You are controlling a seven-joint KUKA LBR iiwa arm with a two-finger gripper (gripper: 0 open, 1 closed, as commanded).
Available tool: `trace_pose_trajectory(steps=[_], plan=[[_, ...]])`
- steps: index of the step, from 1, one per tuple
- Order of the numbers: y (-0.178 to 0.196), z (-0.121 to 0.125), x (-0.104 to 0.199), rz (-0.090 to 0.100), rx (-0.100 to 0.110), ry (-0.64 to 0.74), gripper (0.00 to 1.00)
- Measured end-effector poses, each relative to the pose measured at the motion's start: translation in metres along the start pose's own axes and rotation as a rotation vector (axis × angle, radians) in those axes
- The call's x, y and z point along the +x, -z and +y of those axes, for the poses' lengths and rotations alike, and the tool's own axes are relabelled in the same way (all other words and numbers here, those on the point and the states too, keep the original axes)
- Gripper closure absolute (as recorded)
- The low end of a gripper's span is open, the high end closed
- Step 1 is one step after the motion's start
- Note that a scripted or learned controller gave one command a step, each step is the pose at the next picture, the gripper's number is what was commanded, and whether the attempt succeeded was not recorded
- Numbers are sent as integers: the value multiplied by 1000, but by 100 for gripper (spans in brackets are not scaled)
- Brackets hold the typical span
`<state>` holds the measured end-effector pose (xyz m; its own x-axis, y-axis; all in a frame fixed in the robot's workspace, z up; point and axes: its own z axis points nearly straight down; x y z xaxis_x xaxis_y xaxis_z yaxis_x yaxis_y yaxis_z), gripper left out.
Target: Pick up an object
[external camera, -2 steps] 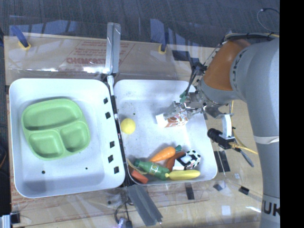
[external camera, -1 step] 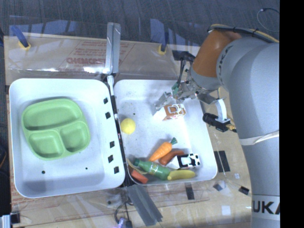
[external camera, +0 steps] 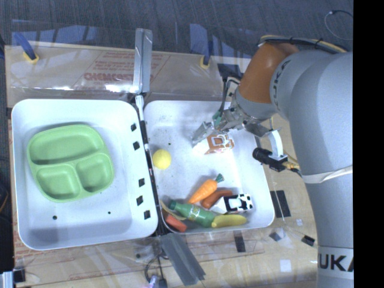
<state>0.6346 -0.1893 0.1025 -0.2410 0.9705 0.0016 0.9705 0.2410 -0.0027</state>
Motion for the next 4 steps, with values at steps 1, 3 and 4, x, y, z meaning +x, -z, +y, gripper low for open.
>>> trace_pose_trajectory(steps=[1,3,4], plan=[[-10,14,3,-3,-4,-16,0],[-6,16,-24,-5,-6,160,0],[-4,19,-24,-7,-7,284,0]])
